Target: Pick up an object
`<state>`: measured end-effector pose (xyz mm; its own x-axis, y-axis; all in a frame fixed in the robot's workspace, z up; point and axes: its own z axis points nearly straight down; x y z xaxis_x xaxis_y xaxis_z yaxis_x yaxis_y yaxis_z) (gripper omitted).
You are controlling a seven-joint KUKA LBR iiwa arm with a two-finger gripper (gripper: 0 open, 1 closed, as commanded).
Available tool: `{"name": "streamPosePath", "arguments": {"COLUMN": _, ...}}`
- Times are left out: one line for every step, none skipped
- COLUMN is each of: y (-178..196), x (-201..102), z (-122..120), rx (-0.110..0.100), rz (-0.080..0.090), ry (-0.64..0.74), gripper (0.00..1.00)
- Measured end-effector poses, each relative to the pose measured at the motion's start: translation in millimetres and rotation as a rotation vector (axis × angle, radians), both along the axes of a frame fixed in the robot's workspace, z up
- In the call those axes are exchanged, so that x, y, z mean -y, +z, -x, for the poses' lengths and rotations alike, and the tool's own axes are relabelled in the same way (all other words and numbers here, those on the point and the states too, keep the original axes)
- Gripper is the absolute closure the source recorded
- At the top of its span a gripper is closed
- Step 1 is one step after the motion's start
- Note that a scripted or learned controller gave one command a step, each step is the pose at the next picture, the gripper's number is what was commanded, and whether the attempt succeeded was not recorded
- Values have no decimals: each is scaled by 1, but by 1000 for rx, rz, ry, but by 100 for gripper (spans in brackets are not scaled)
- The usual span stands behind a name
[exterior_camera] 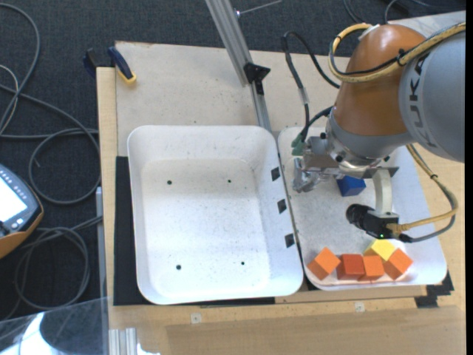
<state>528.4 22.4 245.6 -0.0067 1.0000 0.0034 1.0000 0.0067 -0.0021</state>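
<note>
My gripper point(303, 181) hangs over the near-left part of the right bin point(325, 231), close to the wall shared with the left bin. A blue block point(351, 186) lies just right of the gripper, partly under the wrist. Along the right bin's front edge sit several blocks in a row: an orange one point(323, 263), a red-orange one point(352, 266), another orange one point(399, 263) and a yellow one point(383, 248) behind them. Nothing shows between the fingers.
The left bin point(203, 213) stands beside the right one, its wall close to my gripper. A grey metal pole point(236, 43) slants across the back of the bench. A blue-and-yellow tool point(122, 63) lies at the bench's far left corner.
</note>
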Motion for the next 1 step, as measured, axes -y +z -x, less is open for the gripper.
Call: {"name": "streamPosePath", "arguments": {"y": -8, "x": -60, "z": 8, "rx": -2, "rz": 0, "ry": 1, "gripper": 100}}
